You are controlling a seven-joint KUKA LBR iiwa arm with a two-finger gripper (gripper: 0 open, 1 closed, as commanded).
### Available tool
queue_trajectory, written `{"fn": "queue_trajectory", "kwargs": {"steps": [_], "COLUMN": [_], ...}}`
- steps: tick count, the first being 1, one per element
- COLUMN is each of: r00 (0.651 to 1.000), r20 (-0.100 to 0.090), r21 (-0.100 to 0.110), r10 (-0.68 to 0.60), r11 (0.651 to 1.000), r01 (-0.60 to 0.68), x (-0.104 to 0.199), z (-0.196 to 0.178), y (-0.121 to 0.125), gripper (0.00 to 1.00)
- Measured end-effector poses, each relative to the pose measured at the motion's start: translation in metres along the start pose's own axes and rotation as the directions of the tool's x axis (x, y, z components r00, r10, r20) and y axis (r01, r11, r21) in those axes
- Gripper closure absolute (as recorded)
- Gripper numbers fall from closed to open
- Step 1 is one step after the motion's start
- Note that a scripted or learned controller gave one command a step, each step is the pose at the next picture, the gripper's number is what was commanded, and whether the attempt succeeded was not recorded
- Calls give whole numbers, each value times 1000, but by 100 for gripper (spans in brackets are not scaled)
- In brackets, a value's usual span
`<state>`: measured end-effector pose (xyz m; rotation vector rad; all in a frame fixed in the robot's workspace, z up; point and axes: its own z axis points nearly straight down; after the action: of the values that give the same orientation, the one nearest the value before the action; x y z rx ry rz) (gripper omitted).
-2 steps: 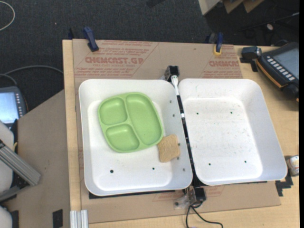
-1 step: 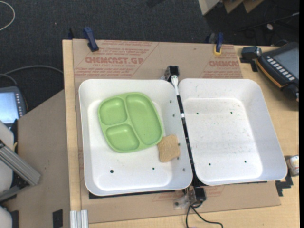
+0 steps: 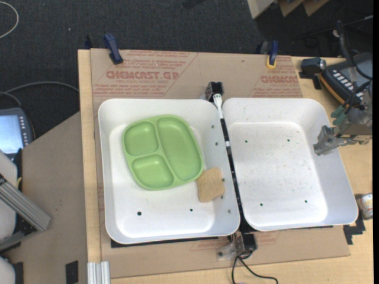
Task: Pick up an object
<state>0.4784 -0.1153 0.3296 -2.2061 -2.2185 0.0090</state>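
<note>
Two white bins point(image 3: 118, 218) on brown bench point(image 3: 148, 70), dark carpet point(image 3: 89, 10), perhaps.

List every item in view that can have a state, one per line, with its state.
green divided plate: lying flat and upright in the left bin, compartments bare.
tan sponge-like piece: flat on the left bin's floor, touching the plate's lower right edge.
right bin: floor speckled with small dark marks.
gripper: at the right bin's right rim, nothing visibly held.

floor point(image 3: 53, 16): dark grey carpet, upper frame and left side
desk point(image 3: 148, 70): brown board with red print, centre frame
clamps: blue clamp point(image 3: 112, 48) upper left, yellow clamp point(image 3: 272, 57) upper right
cable point(image 3: 41, 90): left edge, on carpet
</note>
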Motion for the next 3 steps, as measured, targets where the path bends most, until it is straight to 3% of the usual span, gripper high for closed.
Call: {"fn": "queue_trajectory", "kwargs": {"steps": [1, 2, 3], "r00": [1000, 1000, 1000], "r20": [13, 12, 2], "r21": [-28, -31, -9], "r10": [9, 3, 3], "r11": [1000, 1000, 1000], "r01": [-9, -2, -3], "x": [-68, -64, -20], "z": [-95, -215, -179], "y": [55, 88, 12], "gripper": [100, 100, 100]}}
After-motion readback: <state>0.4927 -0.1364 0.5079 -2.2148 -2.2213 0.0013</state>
